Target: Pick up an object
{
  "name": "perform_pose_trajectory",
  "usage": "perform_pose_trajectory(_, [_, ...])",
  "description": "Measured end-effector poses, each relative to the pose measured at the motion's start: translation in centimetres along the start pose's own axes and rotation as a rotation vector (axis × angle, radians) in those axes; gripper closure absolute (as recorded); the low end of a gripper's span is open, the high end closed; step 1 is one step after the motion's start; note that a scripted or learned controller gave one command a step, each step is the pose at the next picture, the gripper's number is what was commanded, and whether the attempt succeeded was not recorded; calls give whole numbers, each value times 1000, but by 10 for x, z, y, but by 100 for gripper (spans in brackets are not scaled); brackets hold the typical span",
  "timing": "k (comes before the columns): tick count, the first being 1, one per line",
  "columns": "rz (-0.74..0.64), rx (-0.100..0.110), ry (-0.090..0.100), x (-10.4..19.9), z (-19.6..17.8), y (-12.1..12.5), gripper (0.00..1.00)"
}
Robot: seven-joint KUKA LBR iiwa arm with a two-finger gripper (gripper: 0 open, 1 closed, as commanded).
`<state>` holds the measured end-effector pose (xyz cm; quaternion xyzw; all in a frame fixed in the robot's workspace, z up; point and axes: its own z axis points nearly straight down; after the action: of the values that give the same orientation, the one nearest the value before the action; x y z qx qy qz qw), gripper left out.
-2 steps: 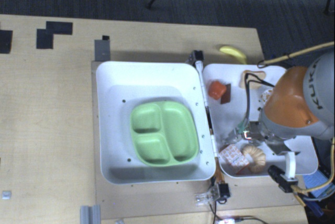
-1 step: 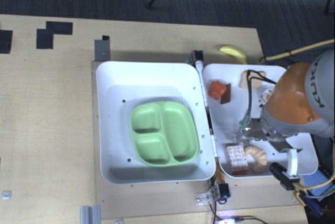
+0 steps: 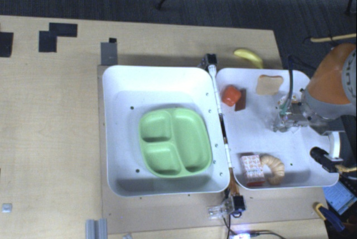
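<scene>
The tool hangs low over bare floor in the right bin, below the toast, its grip impossible to read, likely lining up a pick.

A pale wooden bench fills most of the frame, bearing two shallow white bins side by side: the left bin at centre, the right bin toward the right edge. A yellow banana lies on the bench just above the right bin, and black patches mark the upper left.
</scene>
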<state>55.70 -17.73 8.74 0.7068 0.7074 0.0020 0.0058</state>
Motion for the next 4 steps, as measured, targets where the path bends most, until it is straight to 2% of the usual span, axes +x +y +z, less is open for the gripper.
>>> perform_pose_trajectory(1, [0, 5, 4, 1, 1, -1, 0])
perform_pose_trajectory(2, [0, 3, 5, 58, 0, -65, 0])
perform_pose_trajectory(3, [0, -2, 4, 58, -12, -63, 100])
perform_pose_trajectory(4, [0, -2, 4, 58, -12, -63, 0])
